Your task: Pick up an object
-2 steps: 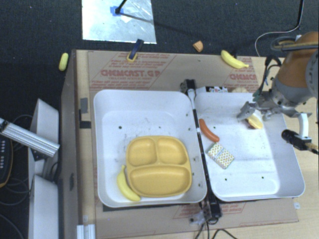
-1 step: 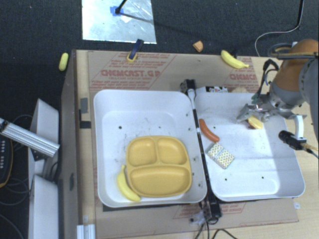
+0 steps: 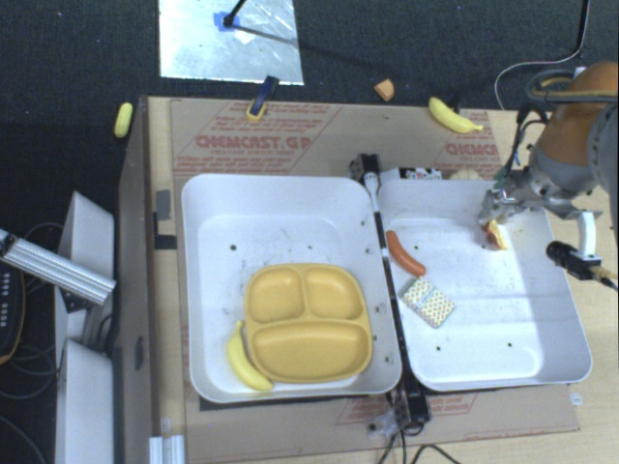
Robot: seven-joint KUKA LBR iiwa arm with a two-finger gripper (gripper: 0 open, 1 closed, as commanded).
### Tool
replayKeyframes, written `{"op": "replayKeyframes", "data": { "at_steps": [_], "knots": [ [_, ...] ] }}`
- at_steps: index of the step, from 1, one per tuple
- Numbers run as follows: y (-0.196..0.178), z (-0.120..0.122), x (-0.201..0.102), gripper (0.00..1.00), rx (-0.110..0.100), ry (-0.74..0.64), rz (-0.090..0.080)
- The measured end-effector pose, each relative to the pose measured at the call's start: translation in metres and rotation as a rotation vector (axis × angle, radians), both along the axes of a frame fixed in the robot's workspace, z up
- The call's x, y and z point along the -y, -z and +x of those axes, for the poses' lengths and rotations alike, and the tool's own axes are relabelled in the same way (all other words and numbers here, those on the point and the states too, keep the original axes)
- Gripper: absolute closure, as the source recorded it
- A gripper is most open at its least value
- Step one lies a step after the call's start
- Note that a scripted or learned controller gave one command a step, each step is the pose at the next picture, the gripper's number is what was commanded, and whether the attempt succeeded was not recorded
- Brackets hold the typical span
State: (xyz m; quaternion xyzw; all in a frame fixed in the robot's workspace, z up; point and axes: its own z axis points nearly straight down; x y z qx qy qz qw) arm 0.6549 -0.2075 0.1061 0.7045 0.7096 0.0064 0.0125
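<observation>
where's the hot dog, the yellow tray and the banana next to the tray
hot dog (image 3: 405, 253), camera view, middle of its length
yellow tray (image 3: 308, 321), camera view, ridge between its compartments
banana (image 3: 244, 360), camera view, middle of its curve

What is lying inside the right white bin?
Inside the right bin lie an orange hot dog, a dotted packet and a small yellow-orange piece right below the gripper. The arm covers part of the bin's far right corner.
</observation>
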Motion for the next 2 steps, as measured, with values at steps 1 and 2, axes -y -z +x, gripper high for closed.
{"op": "replayKeyframes", "data": {
  "at_steps": [1,2],
  "knots": [
    [-0.052,-0.033,-0.075,1.00,-0.023,0.003,0.009],
    [-0.093,-0.043,-0.152,1.00,-0.024,0.003,0.010]
  ]
}}
